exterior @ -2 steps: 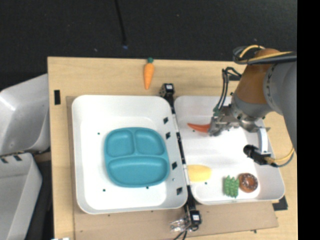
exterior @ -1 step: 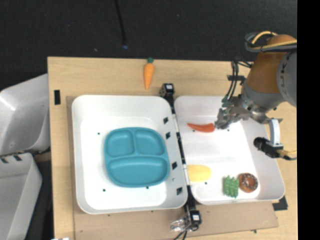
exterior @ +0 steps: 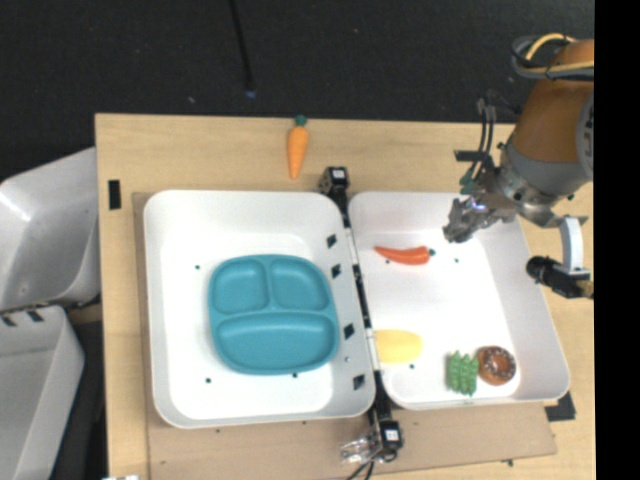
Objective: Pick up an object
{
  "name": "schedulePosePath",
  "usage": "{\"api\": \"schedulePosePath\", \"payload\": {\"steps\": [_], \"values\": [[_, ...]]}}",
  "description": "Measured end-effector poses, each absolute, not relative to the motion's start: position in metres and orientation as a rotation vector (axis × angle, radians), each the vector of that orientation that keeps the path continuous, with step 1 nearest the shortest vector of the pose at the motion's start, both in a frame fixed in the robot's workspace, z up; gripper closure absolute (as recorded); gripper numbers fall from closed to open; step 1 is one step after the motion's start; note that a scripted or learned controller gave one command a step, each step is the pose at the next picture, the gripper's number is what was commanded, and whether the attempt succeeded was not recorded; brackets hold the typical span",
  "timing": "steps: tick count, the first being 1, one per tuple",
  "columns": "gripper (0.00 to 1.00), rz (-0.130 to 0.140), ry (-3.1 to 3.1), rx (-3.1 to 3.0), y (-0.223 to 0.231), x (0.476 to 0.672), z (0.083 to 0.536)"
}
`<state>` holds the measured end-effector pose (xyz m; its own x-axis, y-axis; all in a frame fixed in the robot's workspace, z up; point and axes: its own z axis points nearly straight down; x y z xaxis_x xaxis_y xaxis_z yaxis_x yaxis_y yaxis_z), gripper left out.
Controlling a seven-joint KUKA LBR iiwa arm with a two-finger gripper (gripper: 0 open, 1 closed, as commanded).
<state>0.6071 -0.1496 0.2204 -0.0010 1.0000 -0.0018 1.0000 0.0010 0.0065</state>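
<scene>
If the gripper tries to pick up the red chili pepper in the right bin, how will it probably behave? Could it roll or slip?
The red chili pepper is long, thin and tapered, so it may pivot or slide aside if squeezed off-centre. Its surface looks smooth and slightly glossy, probably plastic, so likely light and somewhat slippery. It lies flat on the right bin floor, clear of other items, so a push would likely spin it rather than roll it far.

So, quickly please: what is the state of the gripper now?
Gripper: cannot be told; it hovers over the right bin, near the red chili, holding nothing visible.
</scene>
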Motion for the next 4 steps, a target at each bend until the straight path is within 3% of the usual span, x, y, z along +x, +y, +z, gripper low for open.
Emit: {"api": "schedulePosePath", "payload": {"steps": [2,4], "values": [[1.00,0.005,2.228,2.212,-0.047,0.610,0.242],[1.00,0.002,2.227,2.214,0.069,0.632,0.237]]}}
